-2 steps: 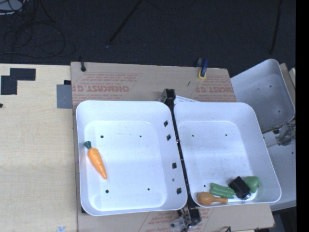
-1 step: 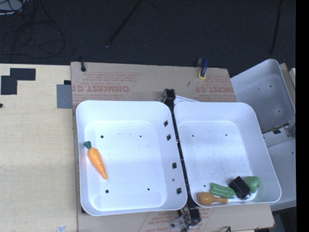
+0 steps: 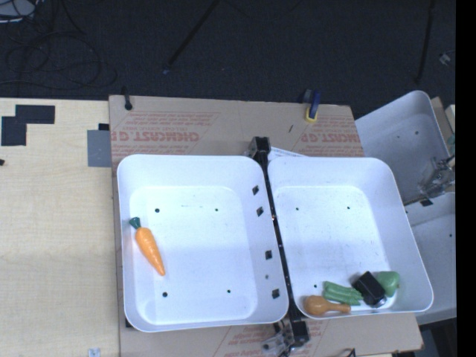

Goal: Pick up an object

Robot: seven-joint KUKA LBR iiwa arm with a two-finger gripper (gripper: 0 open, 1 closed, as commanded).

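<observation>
Carrot (image 3: 149,250), toy-like and orange, lies alone at nine o'clock in the left bin (image 3: 186,168), well apart from everything, so it looks the easiest pick. At five o'clock in the right bin (image 3: 335,171), a green pod (image 3: 343,293), black block (image 3: 370,288) and orange pear-shaped piece (image 3: 325,306) crowd together; the gripper's state I cannot tell.

Looks like a robotics lab test bench to me. I see two white bins (image 3: 190,171) clipped side by side on a cardboard sheet (image 3: 223,125) over a wooden benchtop (image 3: 52,222), loose cables (image 3: 44,21) on dark floor behind, and toy props like a plastic carrot (image 3: 149,249).
</observation>
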